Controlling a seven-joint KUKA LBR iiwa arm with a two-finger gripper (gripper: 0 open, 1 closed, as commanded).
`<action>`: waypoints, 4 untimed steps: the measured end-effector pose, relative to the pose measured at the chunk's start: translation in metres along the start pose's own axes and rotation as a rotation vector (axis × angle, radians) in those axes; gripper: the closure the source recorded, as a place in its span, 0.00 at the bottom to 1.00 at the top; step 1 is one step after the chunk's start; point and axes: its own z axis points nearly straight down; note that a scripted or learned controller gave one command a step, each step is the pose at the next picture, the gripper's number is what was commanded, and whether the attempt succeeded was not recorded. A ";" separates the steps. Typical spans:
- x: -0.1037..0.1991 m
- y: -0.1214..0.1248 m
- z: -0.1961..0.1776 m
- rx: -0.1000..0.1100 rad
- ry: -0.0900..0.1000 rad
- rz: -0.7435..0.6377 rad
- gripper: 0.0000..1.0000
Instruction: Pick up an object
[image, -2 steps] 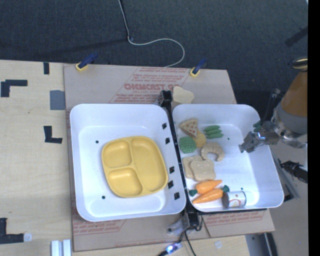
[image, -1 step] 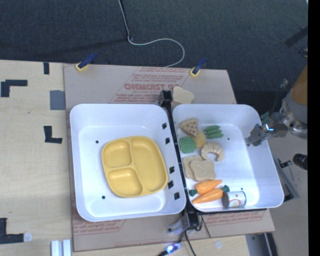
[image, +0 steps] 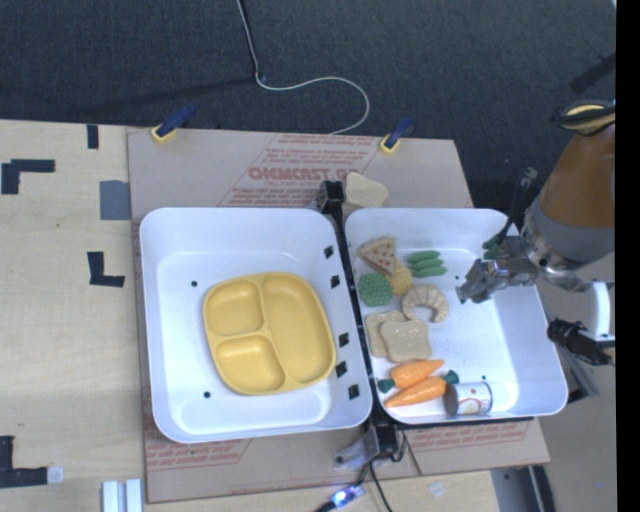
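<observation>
Nearest the camera, along the front wall of the right bin (image: 520, 300), lie two carrots (image: 415, 384) side by side and a small can (image: 470, 398) on its side just beside them. Behind the carrots sit two slices of bread (image: 398, 337), overlapping, then a croissant (image: 428, 300), a green ridged piece (image: 375, 289), a wedge that looks like pizza (image: 378, 254) and some green pea pods (image: 427, 263). All this toy food crowds the bin's left half, against the divider, which leaves the right half bare and gives the arm room to come in from its side.

The left bin (image: 170, 330) holds a yellow divided plate (image: 268, 331), roughly in the middle. Both bins rest on a cardboard sheet (image: 290, 175) clipped to the worktop, probably to stop them sliding. A pale lump (image: 366, 189) sits on the cardboard just outside the bins' far edge.

The tool (image: 478, 282) hangs over the bare part of the right bin, near the croissant but apart from it, tipped toward the pile. It is dark and small here, so I cannot tell how it is set; nothing shows in it. No item is yet chosen; the croissant and pea pods are its closest candidates, I judge.
</observation>
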 end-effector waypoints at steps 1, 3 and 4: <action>0.052 -0.012 -0.011 0.000 0.000 0.000 1.00; 0.109 -0.009 -0.017 -0.002 -0.001 0.003 1.00; 0.111 -0.013 -0.017 0.000 -0.001 0.004 1.00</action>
